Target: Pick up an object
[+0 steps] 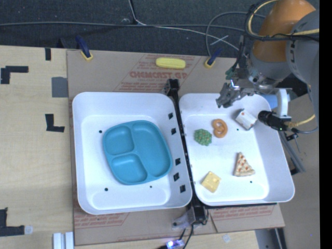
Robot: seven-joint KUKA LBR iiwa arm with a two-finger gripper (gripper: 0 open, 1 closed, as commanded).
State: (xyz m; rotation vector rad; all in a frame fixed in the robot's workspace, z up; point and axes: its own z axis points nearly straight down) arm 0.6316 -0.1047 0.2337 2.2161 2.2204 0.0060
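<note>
the arm (282, 30) reaches in over the right bin (277, 183). its jaws hang near the bin's top edge, and i cannot tell if they are apart or together. in this bin lie a pretzel (220, 127), a green lump (203, 137), a pizza slice (242, 165), cheese (210, 181) and a white block (245, 119). a blue plate (136, 152) sits in the left bin (85, 105).
</note>
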